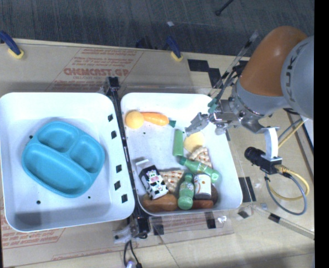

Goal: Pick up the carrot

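The carrot [155,118] is orange with a small green tip at its right end. It lies flat near the back wall of the right bin [231,166], with a yellow round fruit [133,119] touching its left end. My gripper [196,123] hangs over the bin's back right part, to the right of the carrot's green tip and apart from it. It is above a green cylinder [179,143] and a pale yellow piece [194,142]. The carrot is not in the gripper.
A pile fills the right bin's front: green bottles [200,167], a cow-patterned carton [153,182], a brown bottle [203,186] and a brown sausage-like piece [161,204]. The left bin [10,110] holds a blue divided plate [63,157]. Yellow cable [290,191] lies at right.
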Motion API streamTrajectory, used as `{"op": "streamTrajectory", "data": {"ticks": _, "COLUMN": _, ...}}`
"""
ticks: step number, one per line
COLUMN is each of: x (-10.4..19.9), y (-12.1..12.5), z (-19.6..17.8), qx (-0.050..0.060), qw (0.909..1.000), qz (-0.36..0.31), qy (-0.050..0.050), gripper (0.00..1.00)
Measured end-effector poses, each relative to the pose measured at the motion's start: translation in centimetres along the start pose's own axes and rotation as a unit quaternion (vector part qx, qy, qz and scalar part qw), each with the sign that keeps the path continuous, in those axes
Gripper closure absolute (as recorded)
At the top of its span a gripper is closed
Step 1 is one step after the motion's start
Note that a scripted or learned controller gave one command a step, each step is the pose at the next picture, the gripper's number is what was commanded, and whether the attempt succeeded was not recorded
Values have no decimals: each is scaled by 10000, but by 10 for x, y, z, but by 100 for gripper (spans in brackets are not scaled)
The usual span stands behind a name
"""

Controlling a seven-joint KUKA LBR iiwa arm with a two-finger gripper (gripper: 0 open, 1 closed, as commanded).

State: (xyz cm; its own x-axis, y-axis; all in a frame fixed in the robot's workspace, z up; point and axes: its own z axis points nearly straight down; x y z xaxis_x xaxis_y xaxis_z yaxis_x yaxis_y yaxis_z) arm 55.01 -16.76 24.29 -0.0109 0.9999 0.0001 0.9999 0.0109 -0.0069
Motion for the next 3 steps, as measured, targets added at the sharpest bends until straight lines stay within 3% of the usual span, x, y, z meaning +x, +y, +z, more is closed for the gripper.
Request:
{"op": "streamTrajectory", "data": {"ticks": 1, "x": 70, "y": 56, "z": 149, "qx": 71, "qw": 9994, "qz": 331, "qy": 18, "gripper": 0}}
{"op": "streamTrajectory", "data": {"ticks": 2, "x": 61, "y": 100, "z": 153, "qx": 106, "qw": 9971, "qz": 752, "qy": -9, "gripper": 0}}
{"op": "streamTrajectory", "data": {"ticks": 3, "x": 62, "y": 101, "z": 143, "qx": 118, "qw": 9973, "qz": 720, "qy": 2, "gripper": 100}}
